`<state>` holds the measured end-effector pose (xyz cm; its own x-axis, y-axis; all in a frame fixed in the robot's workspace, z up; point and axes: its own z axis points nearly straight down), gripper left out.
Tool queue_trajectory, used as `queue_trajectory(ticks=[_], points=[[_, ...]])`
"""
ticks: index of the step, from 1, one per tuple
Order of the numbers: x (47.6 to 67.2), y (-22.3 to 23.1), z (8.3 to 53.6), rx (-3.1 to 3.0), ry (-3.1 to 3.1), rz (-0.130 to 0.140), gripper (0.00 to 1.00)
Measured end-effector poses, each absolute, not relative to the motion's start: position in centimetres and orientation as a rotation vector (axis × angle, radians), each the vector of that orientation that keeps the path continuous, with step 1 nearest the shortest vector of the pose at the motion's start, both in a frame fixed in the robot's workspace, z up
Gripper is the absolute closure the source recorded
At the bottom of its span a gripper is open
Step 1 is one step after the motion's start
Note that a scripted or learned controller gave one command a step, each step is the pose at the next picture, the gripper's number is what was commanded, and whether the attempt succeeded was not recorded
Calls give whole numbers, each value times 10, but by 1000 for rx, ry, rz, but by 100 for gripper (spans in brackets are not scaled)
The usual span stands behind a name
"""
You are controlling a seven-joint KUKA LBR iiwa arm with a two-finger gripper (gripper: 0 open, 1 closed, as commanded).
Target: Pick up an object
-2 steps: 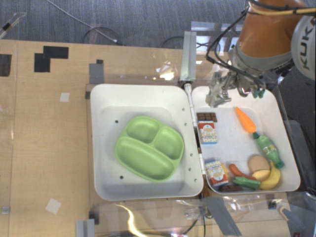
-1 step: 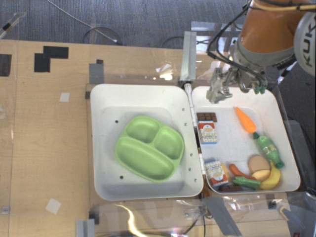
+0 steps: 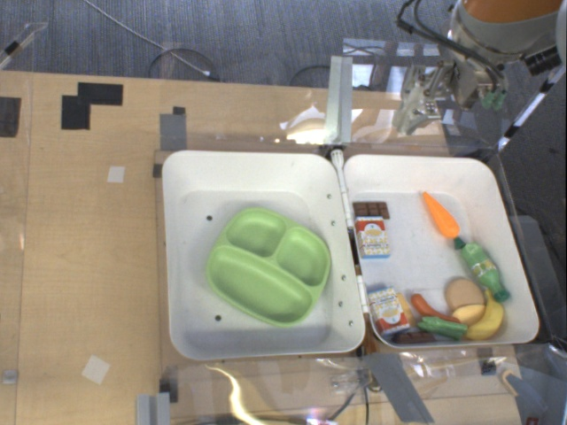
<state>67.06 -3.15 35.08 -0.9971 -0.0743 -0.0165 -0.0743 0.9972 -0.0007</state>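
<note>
Toys are lying ungrasped in right bin (image 3: 496, 184): banana (image 3: 485, 320), carrot (image 3: 440, 215). I am hovering my pincer (image 3: 423, 104) beyond its far rim; finger state unreadable. Pick not begun.

Below me I see a lime-green divided plate (image 3: 268, 265), an orange carrot (image 3: 440, 214), a yellow banana (image 3: 487, 320), white bins (image 3: 186, 193).

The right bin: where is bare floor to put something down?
Right bin: bare floor between the small carton and the carrot, up to the back wall. Crowded at the front corner around the banana and green bottle.
</note>
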Motion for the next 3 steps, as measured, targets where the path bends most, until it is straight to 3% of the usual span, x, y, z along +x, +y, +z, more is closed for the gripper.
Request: queue_trajectory(ticks=[1, 2, 3], points=[[670, 7, 387, 241, 3119, 4, 100], [592, 15, 306, 674, 3064, 3, 100], [662, -92, 298, 509, 3092, -3, 100]])
